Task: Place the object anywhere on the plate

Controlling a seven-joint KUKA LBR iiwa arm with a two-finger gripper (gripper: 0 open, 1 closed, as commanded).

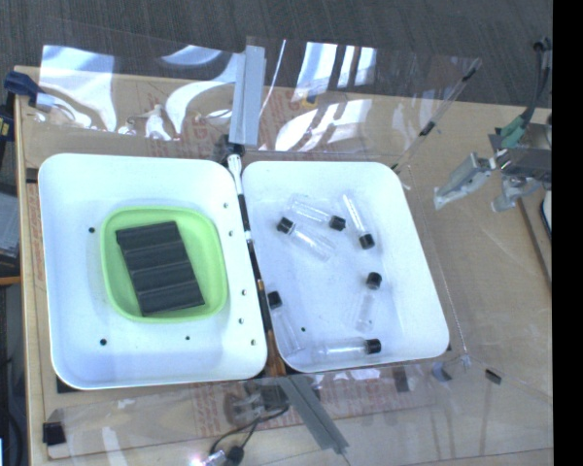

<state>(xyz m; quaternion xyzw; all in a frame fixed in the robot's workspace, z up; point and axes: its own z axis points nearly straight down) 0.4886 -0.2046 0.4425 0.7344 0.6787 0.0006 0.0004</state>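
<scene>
- Grey metal strip (316,423) at the bench's front edge lies nearest the lens, below the claw and well apart from it
- Claw (457,187): hangs over bare bench (496,299), outside both bins. Whether it is released or clenched cannot be told at this size; nothing is seen in its grasp
- Nearer bin (423,289), just beside the claw: holds several clear vials (311,233) with black caps, scattered and mostly apart; one vial (355,349) lies against the front wall
- Farther bin (68,260), beyond the nearer bin from the claw: holds the green plate (209,236)
- Dark ribbed block (159,268): lies flat on the plate, inside its rim, well apart from the claw. Judged from this, the placement looks complete for the block
- Hazards, if a vial is the next object:
  - Clear, round glass is likely to roll or slip out of a pinch
  - A vial against a wall leaves little room for a clean approach
  - The block covers much of the plate; a vial set on it could roll off
  - The carry crosses the ridge between the bins
</scene>
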